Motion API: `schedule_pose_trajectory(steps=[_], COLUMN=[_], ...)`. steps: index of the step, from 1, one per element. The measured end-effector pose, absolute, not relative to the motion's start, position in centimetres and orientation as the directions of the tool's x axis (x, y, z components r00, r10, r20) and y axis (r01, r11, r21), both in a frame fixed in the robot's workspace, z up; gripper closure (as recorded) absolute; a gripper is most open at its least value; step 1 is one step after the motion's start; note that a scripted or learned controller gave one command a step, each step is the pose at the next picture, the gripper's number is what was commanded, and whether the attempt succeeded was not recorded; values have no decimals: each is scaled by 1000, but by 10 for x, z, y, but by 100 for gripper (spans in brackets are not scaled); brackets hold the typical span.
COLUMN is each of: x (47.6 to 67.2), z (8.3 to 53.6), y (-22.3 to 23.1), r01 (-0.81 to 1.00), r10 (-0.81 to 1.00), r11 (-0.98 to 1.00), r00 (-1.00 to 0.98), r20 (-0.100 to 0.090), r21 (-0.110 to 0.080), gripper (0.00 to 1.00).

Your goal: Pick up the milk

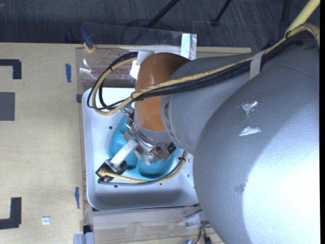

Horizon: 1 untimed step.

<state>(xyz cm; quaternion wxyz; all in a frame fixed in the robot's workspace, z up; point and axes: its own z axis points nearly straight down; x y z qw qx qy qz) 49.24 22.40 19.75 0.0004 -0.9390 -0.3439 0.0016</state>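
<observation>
Camera view: grey arm (244,131) with orange band (152,93) reaches from right, covers most of white bin (137,194). Wrist low over blue thing (119,144) on bin floor. Claw hidden beneath wrist; cannot tell its state. Milk not identifiable. Yellow and black cables (109,83) loop above bin. Wooden bench (40,136) at left.

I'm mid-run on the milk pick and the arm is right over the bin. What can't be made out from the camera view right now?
- Milk: I cannot make it out; the arm covers most of the white bin.
- Gripper: hidden under the wrist with its orange band, so open or shut cannot be told.
- Blue object: partly covered by the wrist, identity unclear.
- Second bin: behind the arm.
</observation>
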Motion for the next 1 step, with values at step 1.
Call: schedule_pose_trajectory(steps=[1], x=[524], z=[289], y=[215], r01=[574], r10=[574], r11=[-819], r00=[819], r20=[1], r21=[0], gripper=[100])
